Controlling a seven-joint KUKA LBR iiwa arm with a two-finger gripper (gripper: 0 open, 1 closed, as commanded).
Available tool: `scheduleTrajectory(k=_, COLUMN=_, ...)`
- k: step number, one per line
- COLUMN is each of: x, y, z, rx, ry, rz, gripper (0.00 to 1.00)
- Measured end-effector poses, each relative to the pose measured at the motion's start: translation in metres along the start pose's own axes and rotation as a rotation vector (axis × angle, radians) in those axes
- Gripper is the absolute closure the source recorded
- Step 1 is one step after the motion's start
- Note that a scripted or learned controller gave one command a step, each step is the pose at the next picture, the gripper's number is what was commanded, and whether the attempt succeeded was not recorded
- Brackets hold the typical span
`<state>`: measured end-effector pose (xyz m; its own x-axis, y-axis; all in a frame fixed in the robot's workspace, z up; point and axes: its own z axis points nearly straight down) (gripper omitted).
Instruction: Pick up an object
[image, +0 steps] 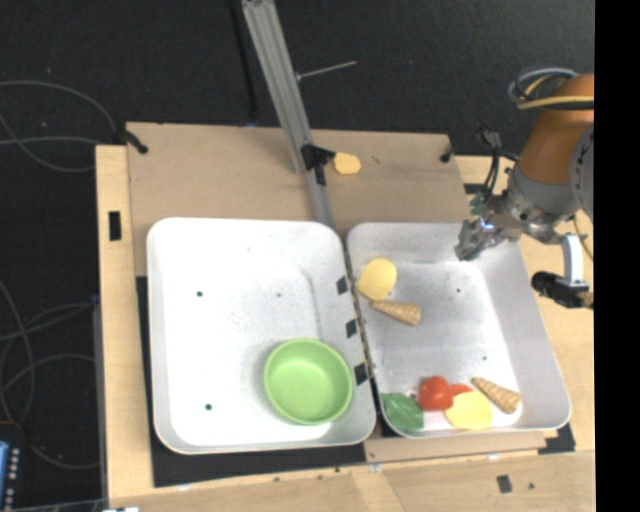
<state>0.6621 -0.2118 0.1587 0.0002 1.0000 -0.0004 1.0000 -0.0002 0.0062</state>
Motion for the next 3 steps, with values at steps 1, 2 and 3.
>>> scheduleTrajectory(k=1, x=0.003, y=0.003, z=-0.045, rx=-0.001, ry=0.0, rz=-0.003, gripper=1.0)
scheduleTrajectory(k=2, x=0.006, y=-0.004, z=-0.095, rx=-0.001, ry=-0.001, rz=-0.004, gripper=1.0)
scheduleTrajectory(k=3, x=0.067, y=-0.011, z=-0.094, rx=0.005, ry=0.001, rz=-0.007, gripper=1.0)
